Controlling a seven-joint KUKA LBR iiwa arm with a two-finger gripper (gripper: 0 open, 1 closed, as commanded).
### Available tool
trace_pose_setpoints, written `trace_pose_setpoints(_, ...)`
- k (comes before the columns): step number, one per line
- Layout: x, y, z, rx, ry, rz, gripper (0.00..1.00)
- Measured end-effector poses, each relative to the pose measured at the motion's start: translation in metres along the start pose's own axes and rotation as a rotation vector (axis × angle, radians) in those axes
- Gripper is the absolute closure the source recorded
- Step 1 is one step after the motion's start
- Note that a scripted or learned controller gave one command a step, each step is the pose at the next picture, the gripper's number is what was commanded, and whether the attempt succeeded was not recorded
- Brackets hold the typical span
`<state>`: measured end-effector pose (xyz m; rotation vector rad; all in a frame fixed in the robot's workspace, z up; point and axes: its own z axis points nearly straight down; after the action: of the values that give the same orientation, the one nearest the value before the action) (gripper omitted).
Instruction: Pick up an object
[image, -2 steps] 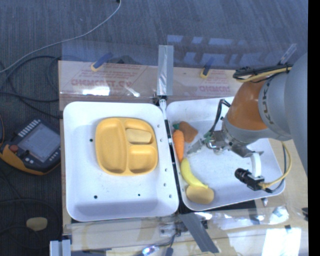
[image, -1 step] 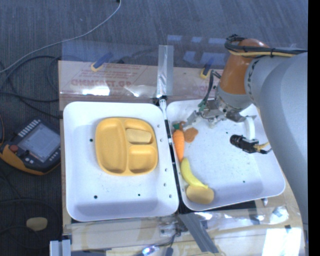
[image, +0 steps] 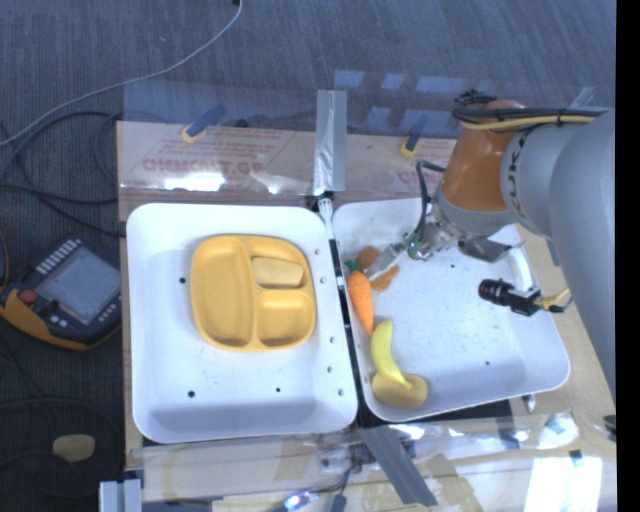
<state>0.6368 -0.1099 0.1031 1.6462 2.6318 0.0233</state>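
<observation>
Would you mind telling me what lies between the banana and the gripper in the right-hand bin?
In the camera view, the carrot lies between the banana and the gripper, near the bin's left wall, just above the banana.

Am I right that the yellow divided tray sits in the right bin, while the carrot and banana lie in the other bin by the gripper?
Not quite: the camera view shows the yellow divided tray in the left bin. The carrot and banana do lie in the other bin, by the gripper.

Dark grey carpet (image: 120, 40) — cables (image: 60, 115) trailing, handheld pendant (image: 60, 295) left.
</observation>
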Motion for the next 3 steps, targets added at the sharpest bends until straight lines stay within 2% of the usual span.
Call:
trace_pose_setpoints(1, -0.005, 0.009, 0.002, 0.005, 0.006, -0.112, 0.00)
trace_pose_setpoints(2, -0.005, 0.011, 0.001, 0.001, 0.001, -0.177, 0.00)
trace_pose_setpoints(3, 0.005, -0.007, -0.001, -0.006, -0.004, -0.150, 0.00)
